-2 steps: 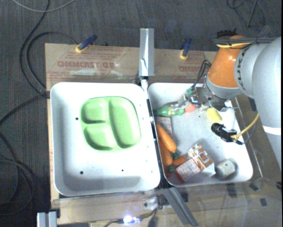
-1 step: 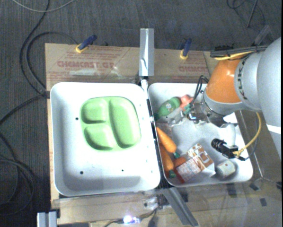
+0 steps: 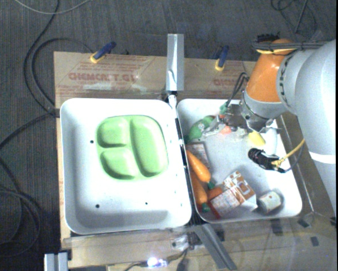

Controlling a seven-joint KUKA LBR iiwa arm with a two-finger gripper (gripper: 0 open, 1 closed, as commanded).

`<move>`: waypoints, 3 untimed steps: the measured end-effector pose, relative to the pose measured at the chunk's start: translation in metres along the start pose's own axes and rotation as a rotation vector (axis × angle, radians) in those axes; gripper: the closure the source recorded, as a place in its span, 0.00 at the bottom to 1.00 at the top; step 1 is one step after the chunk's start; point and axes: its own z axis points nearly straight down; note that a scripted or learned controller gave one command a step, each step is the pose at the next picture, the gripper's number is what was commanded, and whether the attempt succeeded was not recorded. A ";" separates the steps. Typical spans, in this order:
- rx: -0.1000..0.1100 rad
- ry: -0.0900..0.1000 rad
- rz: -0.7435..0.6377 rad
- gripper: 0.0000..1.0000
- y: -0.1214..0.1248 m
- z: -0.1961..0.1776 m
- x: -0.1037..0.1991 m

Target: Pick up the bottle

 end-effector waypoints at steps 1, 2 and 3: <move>-0.013 -0.007 -0.038 0.00 -0.008 0.027 0.005; 0.000 -0.003 -0.175 0.00 0.012 -0.014 -0.029; -0.010 -0.007 -0.085 0.00 0.011 0.028 -0.001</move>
